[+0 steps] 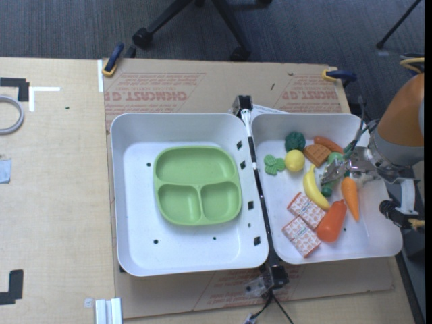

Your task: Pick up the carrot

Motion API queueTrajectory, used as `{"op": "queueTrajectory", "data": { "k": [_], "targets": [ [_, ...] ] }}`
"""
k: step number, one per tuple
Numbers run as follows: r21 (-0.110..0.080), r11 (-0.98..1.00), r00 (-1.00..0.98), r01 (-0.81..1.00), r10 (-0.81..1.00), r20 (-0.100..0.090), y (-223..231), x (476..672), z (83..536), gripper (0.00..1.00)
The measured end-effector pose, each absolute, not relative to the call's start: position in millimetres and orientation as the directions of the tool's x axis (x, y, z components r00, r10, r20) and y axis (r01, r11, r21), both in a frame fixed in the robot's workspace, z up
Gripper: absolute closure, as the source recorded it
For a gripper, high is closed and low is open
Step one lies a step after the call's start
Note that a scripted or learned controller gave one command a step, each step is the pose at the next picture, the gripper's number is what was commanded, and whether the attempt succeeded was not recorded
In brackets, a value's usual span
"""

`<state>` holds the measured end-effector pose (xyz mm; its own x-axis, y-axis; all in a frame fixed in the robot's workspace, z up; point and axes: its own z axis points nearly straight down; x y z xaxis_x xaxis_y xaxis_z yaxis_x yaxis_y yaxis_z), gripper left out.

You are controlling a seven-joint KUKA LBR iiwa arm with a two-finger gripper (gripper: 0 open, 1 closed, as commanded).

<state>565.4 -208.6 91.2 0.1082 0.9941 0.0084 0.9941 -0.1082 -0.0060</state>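
Observation:
The carrot (350, 198) is orange and tapered. It lies in the right bin (378, 245) near the right wall, with its thick end pointing up toward the gripper. The gripper (335, 171) is low over the bin's middle, just above and to the left of the carrot's thick end, among the toy foods. The grey arm with its orange band (405, 117) reaches in from the right edge. I see nothing clearly held in the gripper.
A banana (314, 189), a lemon (294, 160), dark green broccoli (294, 140), a waffle (317, 155), a red-orange pepper (331, 223) and two pink wafers (305, 223) crowd around the carrot. In the left bin (128, 201) lies a green divided plate (198, 185).

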Motion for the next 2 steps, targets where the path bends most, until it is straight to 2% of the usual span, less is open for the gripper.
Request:
{"op": "queueTrajectory", "data": {
  "k": [1,2],
  "targets": [
    [-0.002,-0.112,0.112,0.994,0.994,0.001,-212,565.5,102,1.0],
    [0.0,-0.12,0.12,0.993,0.993,-0.001,-142,625.8,200,1.0]
  ]
}}
